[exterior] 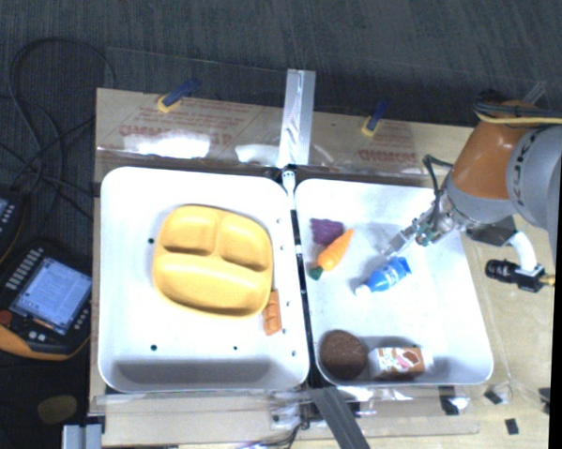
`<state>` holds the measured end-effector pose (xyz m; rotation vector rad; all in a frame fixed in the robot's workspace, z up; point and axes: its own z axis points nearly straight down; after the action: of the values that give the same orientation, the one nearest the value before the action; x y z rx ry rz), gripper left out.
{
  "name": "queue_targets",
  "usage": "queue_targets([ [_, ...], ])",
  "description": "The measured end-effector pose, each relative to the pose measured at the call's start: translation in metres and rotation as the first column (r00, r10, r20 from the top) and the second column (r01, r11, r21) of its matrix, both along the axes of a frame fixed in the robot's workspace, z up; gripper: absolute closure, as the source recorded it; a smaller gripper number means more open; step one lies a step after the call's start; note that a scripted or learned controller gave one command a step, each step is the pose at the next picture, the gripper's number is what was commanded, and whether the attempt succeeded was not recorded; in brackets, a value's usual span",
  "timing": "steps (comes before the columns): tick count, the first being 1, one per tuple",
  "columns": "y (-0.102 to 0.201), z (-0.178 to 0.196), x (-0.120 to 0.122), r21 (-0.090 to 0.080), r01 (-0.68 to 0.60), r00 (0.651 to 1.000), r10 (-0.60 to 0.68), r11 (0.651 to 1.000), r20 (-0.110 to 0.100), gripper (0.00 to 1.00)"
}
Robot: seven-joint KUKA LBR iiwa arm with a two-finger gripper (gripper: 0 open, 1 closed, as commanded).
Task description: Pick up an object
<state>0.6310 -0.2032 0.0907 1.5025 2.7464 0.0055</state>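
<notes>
The arm [498, 169] reaches in over the right bin [469, 304], and the gripper [420, 232] hangs low near the bin's upper right, just up and right of the blue bottle [384, 276]. Can't tell how the fingers stand at this size, and nothing shows between them, so no grasp to call yet. The bottle lies on its side mid-bin, apart from the gripper, and looks like the likeliest target. Nearby, a carrot [335, 251] leans against a purple piece [326, 230] by the divider; a brown ball [343, 353] and a jar [400, 360] sit at the near edge. Over in the left bin [118, 285], a yellow tray [213, 259] with a small orange piece [273, 313] beside it. By my read, the pick is barely underway: approach made, closing and lifting all left.
</notes>
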Motion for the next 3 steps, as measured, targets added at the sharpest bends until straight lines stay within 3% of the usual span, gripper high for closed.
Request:
queue_targets([
  [1,0.0,-0.002,-0.001,0.0,0.0,1.0,0.0,1.0,-0.001,0.0],
  [2,0.025,-0.001,-0.044,0.002,0.074,0.997,-0.074,0.997,0.0,0.0],
  [3,0.025,0.009,-0.042,0.002,0.074,0.997,-0.074,0.997,0.005,1.0],
])
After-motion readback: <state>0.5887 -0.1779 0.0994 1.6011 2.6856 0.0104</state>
